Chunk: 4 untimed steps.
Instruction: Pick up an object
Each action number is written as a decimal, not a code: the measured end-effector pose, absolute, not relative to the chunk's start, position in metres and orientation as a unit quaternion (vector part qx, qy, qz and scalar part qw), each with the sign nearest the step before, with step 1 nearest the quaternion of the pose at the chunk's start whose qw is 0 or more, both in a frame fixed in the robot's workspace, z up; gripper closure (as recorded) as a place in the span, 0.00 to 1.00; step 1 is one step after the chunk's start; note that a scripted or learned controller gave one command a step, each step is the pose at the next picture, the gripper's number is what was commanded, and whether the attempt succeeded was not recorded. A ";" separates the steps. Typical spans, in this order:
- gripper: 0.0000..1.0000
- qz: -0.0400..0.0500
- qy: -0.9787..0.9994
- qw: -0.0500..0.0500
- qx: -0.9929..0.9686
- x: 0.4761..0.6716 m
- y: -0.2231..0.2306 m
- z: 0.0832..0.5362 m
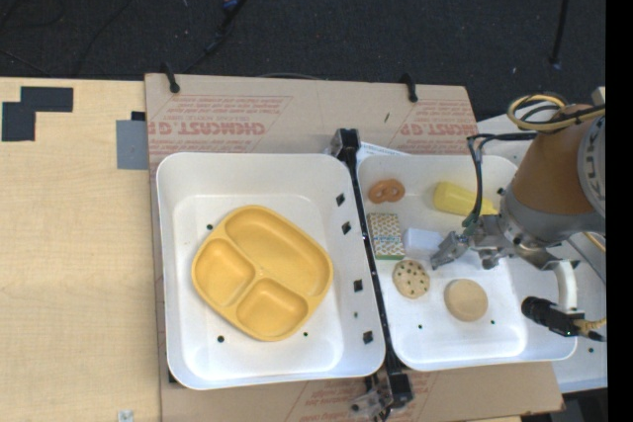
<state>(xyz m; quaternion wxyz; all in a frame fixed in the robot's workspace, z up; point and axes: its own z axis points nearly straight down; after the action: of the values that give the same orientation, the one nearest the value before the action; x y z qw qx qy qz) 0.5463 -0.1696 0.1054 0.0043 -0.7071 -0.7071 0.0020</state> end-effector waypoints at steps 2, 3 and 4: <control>1.00 0.000 -0.708 -0.001 -0.707 0.553 -0.170 0.163; 1.00 -0.001 -0.708 -0.002 -0.707 0.558 -0.178 0.222; 1.00 0.000 -0.708 0.000 -0.706 0.558 -0.178 0.235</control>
<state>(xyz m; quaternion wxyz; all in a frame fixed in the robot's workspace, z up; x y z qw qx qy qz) 0.5584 -0.1784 0.2346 0.0002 -0.7064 -0.7078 0.0000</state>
